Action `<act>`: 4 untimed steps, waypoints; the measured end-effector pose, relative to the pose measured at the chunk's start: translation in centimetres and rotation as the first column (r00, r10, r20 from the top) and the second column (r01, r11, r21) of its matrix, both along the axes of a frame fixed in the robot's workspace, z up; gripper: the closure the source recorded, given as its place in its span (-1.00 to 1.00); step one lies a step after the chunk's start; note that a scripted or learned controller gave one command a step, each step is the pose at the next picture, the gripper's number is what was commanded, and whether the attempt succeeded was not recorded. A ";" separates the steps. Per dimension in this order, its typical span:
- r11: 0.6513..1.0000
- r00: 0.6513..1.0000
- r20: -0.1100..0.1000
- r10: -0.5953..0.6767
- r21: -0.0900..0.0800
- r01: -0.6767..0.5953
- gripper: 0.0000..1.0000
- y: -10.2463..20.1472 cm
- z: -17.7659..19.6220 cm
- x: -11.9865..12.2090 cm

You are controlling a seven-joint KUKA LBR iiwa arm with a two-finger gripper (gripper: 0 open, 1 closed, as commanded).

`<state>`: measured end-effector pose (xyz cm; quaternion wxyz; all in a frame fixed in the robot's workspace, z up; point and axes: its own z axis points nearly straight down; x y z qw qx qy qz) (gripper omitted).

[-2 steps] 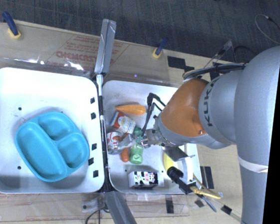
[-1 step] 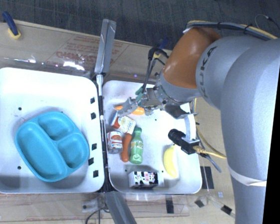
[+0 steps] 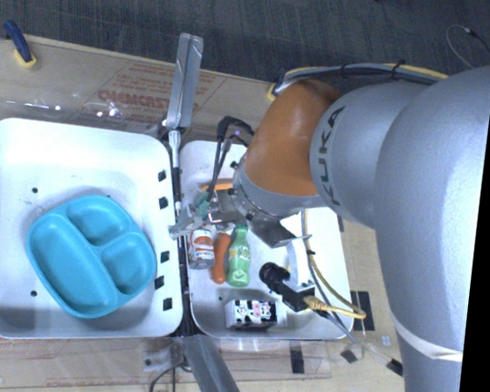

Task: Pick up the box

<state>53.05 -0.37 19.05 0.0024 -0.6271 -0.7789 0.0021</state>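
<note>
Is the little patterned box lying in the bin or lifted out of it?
In the bin. The box lies flat on the floor of the right bin, near its front wall.

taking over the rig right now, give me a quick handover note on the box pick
Gripper: low over the left side of the right bin, by the wall between the bins. Its state can't be read, and nothing is seen held.
Box: lying at the near edge of the right bin, just below the green bottle and apart from the gripper.
Also there: orange item and small can beside the bottle.
Done: nothing, the box is not lifted.
Left: move to the box, grasp it, lift it.
</note>
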 end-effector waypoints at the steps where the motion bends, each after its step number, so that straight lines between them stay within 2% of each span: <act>1: 0.938 0.938 0.000 0.345 0.002 -0.345 -1.00 3.4 0.0 -5.5; 2: 0.937 0.937 -0.001 0.349 0.002 -0.349 1.00 3.4 0.9 -5.5; 3: 0.937 0.937 -0.001 0.349 0.002 -0.349 -1.00 3.4 0.9 -5.5; 4: 0.930 0.930 0.002 0.368 0.001 -0.368 -1.00 15.6 -10.0 -5.6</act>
